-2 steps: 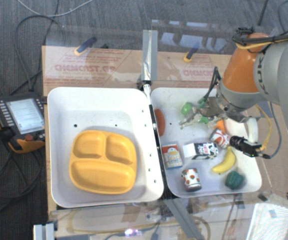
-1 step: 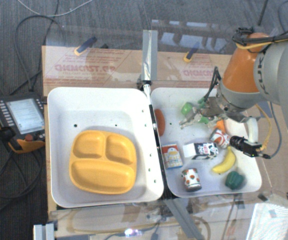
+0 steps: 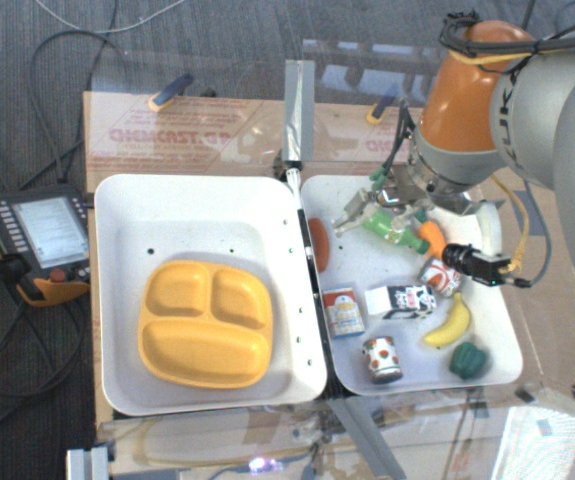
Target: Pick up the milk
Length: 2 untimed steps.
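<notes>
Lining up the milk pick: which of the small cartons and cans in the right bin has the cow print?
The milk carton, lying on its side beside the banana, black-and-white; the red carton and can lack it.

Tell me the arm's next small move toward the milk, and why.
Probably shift the gripper toward the near edge of the right white bin. The small white cow-print milk carton lies there on its side, apart from the gripper, between a red-labelled box and a yellow banana.

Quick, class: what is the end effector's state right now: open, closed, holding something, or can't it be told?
End effector: open, holding nothing, hovering over the back of the right bin; the milk lies apart from it on the bin floor.
</notes>
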{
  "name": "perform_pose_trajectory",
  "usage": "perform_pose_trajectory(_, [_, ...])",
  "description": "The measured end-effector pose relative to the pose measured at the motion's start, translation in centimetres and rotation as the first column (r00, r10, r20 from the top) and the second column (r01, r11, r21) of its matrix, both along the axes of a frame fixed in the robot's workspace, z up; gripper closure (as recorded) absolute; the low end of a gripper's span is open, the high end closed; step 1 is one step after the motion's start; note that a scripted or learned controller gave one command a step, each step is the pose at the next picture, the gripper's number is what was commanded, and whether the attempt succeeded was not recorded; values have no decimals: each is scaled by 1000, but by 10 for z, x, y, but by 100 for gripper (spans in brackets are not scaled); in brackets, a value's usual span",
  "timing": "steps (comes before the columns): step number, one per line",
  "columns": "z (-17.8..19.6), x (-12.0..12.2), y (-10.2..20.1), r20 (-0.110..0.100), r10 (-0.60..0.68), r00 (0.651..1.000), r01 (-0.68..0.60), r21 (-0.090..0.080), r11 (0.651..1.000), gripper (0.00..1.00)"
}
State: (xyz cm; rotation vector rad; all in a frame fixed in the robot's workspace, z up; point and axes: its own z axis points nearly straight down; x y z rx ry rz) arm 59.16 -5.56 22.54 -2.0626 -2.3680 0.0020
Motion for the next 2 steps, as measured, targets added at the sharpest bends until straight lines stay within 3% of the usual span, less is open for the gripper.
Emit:
perform_pose_trajectory(1, [-85,-46,-68,-1,-73,997,73,-2,997,0])
perform_pose_trajectory(2, [-136,-55,-120,10,-8,1000,8,0,1000,0])
